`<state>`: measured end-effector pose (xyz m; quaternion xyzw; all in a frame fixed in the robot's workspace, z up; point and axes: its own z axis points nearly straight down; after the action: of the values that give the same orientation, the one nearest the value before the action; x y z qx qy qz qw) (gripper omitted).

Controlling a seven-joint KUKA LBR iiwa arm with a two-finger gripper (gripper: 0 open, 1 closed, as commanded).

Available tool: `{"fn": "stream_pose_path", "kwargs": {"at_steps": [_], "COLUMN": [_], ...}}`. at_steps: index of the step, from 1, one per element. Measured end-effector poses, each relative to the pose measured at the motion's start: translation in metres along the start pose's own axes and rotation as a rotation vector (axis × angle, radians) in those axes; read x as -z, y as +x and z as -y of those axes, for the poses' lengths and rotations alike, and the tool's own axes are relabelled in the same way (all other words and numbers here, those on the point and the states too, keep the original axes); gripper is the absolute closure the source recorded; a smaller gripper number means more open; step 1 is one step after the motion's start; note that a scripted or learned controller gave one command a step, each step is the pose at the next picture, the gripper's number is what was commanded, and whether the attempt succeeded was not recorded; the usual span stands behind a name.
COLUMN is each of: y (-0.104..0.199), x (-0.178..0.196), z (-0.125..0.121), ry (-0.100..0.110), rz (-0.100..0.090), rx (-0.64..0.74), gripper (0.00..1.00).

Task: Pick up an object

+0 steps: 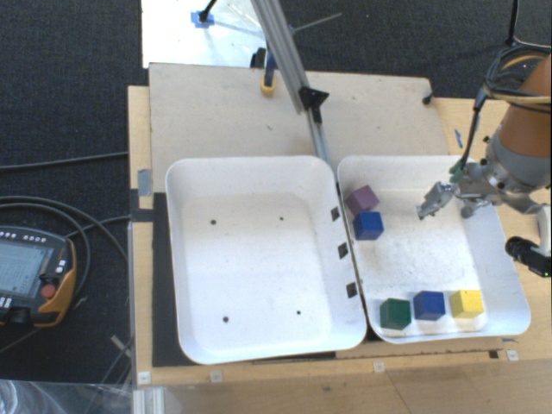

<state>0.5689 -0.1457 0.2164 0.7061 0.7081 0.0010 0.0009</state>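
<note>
Several small cubes lie in the right bin (509,257). A purple cube (361,198) and a blue cube (368,225) touch each other near the bin's left wall. Along its front wall a green cube (396,312), a second blue cube (429,304) and a yellow cube (467,303) stand in a row. My gripper (448,206) hangs over the bin's back right part, open, with nothing between its fingers. It is to the right of the purple cube and well apart from it.
The left bin (181,257) sits beside the right one, sharing a middle edge. A slanted metal pole (285,50) crosses the board behind the bins. A teach pendant (30,274) with cables lies off the bench at left.
</note>
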Motion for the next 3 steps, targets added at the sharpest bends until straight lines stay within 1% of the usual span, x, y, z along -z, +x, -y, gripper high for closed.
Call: {"fn": "stream_pose_path", "kwargs": {"at_steps": [1, 2, 3], "y": [0.0, 0.0, 0.055], "x": [0.012, 0.011, -0.102], "z": [-0.001, -0.001, -0.036], "ry": [-0.004, -0.003, -0.023], "rz": [0.0, 0.0, 0.003], "rx": [0.003, 0.003, 0.0], "gripper": [1.0, 0.0, 0.0]}}
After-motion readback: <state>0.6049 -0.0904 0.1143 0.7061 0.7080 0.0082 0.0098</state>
